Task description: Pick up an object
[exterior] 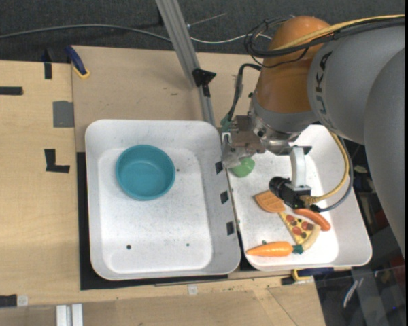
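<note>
My gripper (235, 153) hangs under the orange-banded wrist (292, 66), over the left edge of the right bin (350, 246). A pale green rounded object (243, 168) sits right beneath it, partly hidden by the gripper body. I cannot see whether the gripper has hold of it. Lower in the same bin lie an orange flat piece (268, 201), a toy pizza slice (300, 229), a red sausage (313, 218) and a carrot (270, 250).
A teal bowl (145, 172) stands in the upper left of the left bin (156, 250). A slanted grey pole (183, 43) rises behind the bins. The arm and its cables cover the upper part of the right bin.
</note>
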Controlling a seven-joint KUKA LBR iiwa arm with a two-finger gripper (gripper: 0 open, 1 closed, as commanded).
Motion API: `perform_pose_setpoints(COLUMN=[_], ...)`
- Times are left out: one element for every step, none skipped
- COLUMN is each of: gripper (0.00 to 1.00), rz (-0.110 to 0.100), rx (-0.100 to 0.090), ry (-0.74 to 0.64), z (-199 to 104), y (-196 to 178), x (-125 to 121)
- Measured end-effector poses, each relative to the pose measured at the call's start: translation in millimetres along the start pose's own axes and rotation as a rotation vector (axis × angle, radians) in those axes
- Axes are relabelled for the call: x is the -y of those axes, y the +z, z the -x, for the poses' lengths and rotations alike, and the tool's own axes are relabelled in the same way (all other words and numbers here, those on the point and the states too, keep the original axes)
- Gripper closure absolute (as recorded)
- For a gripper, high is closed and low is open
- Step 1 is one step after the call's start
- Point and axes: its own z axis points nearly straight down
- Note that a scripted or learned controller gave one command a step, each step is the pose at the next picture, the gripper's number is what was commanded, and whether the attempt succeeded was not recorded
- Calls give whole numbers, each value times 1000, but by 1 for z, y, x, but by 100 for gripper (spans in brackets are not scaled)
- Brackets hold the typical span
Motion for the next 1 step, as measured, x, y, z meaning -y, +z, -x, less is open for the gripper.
perform_pose_setpoints(gripper=[100], rz=[3], rx=[0], ry=[-1], z=[-55], y=[-1], x=[-13])
